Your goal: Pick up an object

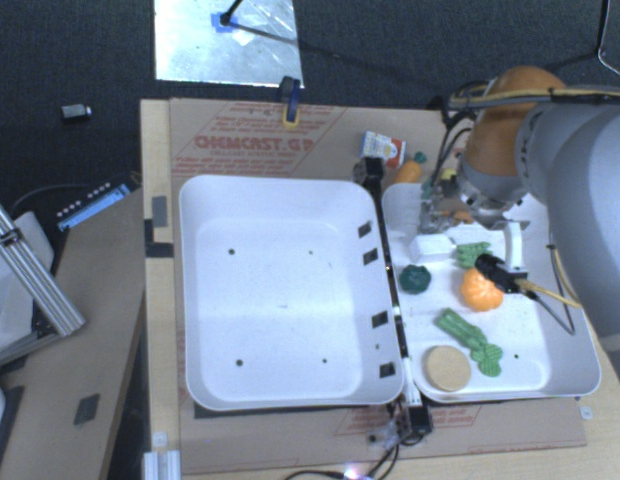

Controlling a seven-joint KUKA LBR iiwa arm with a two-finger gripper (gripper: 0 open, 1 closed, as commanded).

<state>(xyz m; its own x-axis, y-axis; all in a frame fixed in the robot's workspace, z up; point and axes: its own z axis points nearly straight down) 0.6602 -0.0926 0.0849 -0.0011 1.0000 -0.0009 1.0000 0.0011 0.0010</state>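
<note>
Counter (158, 158) setup, with everything piled in the right bin (580, 368): orange toy fruit (478, 292), dark green lump (415, 279), tan disc (448, 367). Claw (438, 211) is down at the bin's far end, and I can't tell if it's wide or narrow. Nothing looks lifted yet, so I'd say the grab is still to come.

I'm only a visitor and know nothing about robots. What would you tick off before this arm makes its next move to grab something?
1. Things to pick in the right bin: ok, several lie there.
2. Gripper above that bin: ok, at its far end.
3. Dark green object apart from its neighbours: ok.
4. Tan disc apart from the green toy: cannot tell, they lie very close.
5. Gripper free of any load: cannot tell.
</note>
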